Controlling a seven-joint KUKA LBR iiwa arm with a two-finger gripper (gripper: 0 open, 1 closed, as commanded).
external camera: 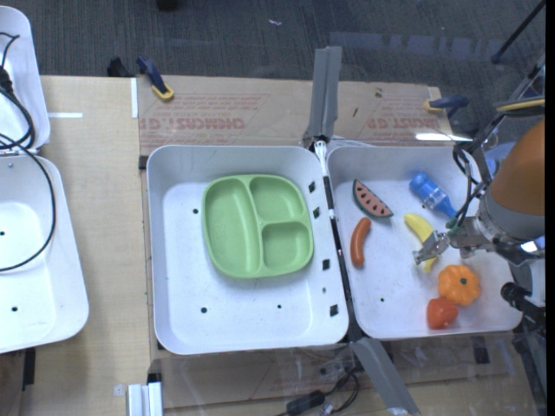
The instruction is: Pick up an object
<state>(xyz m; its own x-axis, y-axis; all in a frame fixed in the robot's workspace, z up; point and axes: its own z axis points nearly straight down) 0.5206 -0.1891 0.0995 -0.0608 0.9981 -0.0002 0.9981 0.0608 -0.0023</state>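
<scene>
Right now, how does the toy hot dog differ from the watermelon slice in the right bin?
The hot dog is a plain orange-red rod lying nearly upright in the view; the watermelon slice is a red wedge with dark seeds and a green rind, lying diagonally. The hot dog sits below the slice. Both lie in the right bin.

Left bin (173,258) has the plate (257,224) in it, right bin (390,306) has the melon slice (371,199), sausage (359,241), banana (420,229), bottle (431,192), pumpkin (459,284) and tomato (440,313).
</scene>
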